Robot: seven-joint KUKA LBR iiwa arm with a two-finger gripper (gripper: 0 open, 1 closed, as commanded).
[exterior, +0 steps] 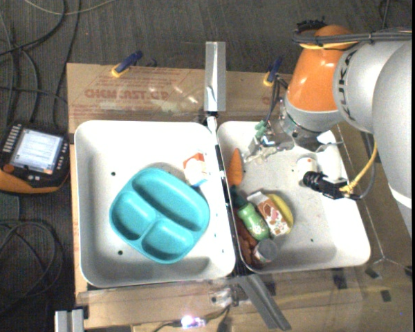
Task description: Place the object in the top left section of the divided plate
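The turquoise divided plate [160,214] lies tilted in the left bin [90,185], its three sections bare. A small white and orange object [194,167] rests against the plate's upper right rim, near the wall between the bins. My gripper [258,149] hangs over the upper left part of the right bin [332,247], just right of an orange carrot [235,166]. Its two fingers stand apart with nothing between them. The gripper is well to the right of the plate.
Along the right bin's left side lie a green bottle [251,219], a red and yellow packet [276,213], brown pieces [246,242] and a grey lid [264,252]. A black cable plug [318,182] hangs off the arm. A metal divider post [215,81] stands between the bins.
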